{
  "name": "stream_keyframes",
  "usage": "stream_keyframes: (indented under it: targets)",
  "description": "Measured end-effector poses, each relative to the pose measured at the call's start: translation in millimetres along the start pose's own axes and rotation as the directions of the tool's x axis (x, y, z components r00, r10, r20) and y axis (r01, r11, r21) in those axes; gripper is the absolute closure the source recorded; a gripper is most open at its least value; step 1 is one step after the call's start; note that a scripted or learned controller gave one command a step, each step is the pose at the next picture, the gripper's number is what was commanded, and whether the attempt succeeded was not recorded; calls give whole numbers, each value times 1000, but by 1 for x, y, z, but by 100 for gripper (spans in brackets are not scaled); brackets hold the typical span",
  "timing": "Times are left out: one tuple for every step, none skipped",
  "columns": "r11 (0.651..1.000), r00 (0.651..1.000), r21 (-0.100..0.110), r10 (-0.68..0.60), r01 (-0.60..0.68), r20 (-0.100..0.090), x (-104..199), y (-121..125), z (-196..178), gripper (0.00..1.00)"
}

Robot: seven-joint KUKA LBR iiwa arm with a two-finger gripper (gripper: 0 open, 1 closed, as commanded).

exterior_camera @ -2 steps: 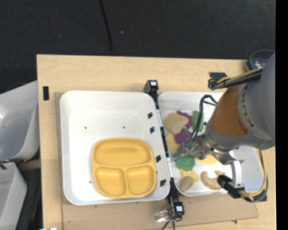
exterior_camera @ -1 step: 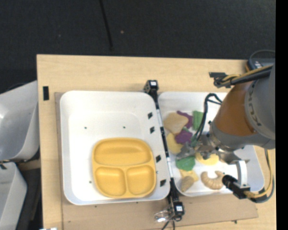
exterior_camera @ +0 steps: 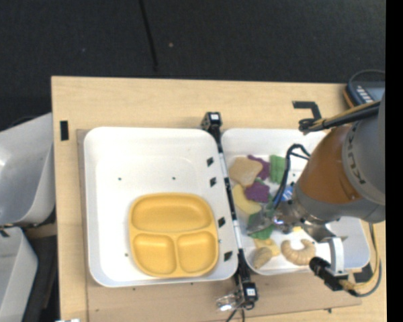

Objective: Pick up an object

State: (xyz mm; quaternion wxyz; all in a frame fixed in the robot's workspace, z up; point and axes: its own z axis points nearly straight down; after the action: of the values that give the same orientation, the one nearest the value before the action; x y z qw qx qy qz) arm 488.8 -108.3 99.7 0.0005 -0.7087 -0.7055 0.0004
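The gripper (exterior_camera: 272, 219) is reaching down into the right bin (exterior_camera: 363, 250) among small toys; whether it grips anything cannot be told, the arm (exterior_camera: 339, 173) leaning in overhead.

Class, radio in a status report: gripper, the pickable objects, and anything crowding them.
Gripper low in right white bin, over small mixed pieces. Purple piece and tan curved piece lie loose, packed close. Yellow divided tray sits in left white bin.

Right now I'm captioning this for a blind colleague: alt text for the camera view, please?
A grey and orange robot arm reaches down into the right bin among small mixed objects. The left bin holds a yellow divided tray.
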Motion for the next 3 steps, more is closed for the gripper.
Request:
stream_keyframes:
  targets:
    - [1000,1000,-4,-8,8,1,5,34,-1,0]
    - [1000,1000,-5,-11,11,2,3,33,-12,100]
    - [1000,1000,-10,-11,11,-2,61,20,-107,100]
